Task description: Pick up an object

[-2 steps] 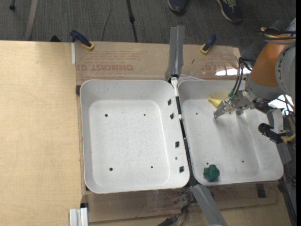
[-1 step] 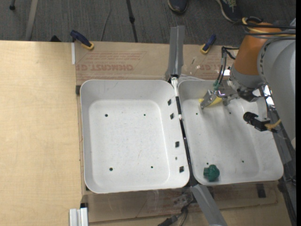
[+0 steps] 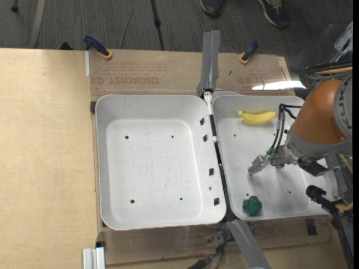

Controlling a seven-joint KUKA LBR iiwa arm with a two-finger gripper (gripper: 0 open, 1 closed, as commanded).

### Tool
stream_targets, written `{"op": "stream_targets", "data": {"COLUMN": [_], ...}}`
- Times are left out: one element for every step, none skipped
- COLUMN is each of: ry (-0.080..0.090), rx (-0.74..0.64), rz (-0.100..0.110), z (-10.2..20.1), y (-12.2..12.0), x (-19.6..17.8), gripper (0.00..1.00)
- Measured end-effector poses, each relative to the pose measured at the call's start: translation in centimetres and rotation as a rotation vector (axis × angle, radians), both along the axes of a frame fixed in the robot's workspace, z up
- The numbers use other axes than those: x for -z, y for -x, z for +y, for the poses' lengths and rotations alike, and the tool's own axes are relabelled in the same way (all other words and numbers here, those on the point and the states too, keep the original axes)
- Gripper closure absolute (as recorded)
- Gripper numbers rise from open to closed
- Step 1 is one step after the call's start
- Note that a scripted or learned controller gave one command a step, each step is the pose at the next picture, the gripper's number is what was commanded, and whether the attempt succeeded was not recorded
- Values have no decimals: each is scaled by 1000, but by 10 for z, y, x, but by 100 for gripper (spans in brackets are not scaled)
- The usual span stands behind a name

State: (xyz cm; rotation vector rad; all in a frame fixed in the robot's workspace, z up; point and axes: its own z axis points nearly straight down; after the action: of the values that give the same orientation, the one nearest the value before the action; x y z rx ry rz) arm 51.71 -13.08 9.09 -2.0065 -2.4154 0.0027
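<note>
A yellow banana [image 3: 257, 117] lies near the back of the right bin [image 3: 235, 150]. A small green object [image 3: 252, 205] sits near that bin's front edge. My gripper [image 3: 259, 165] hangs low over the middle of the right bin, between the two objects and touching neither. Nothing shows between its fingers [image 3: 255, 167]. The orange-banded wrist [image 3: 320, 119] rises to the right of it.
The left bin [image 3: 112, 150] stands beside the right one, with black clips along the shared wall [image 3: 213, 150]. Cardboard lies behind the bins with two clamps [image 3: 98, 46] at its back edge. Wooden benchtop [image 3: 45, 150] stretches to the left.
</note>
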Motion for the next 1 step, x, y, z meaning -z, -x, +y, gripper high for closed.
{"op": "stream_targets", "data": {"ry": [2], "rx": [69], "rz": [-2], "z": [-13], "y": [-111], "x": [-1], "gripper": [0]}}
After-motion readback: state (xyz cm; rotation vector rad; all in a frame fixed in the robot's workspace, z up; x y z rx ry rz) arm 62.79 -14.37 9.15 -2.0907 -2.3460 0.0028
